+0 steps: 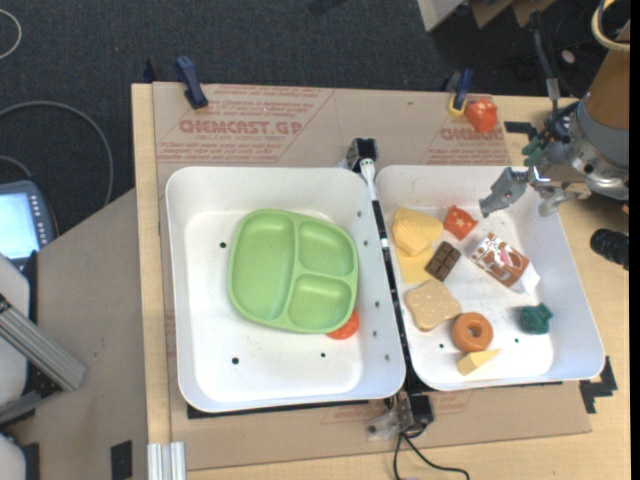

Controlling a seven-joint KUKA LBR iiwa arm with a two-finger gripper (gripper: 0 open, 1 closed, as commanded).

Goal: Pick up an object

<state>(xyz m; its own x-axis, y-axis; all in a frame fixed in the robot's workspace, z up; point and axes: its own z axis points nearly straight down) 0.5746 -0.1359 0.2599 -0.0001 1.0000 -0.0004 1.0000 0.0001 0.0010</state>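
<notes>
Near edge: cheese wedge (478, 361) and doughnut (472, 331) lie in the right bin (575, 353).
Pincer (522, 194): fingers apart, holding nothing, above the bin's far side.
Progress: nothing lifted; descent, grasp, lift remain.

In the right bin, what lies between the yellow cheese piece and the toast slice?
In the camera view, a small brown chocolate bar lies between the yellow cheese piece and the toast slice, slightly to the right.

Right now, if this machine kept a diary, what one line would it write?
phase: reaching in | gripper: above right white bin, nothing visibly held | nearest: small red block | left white bin: green divided plate
</notes>
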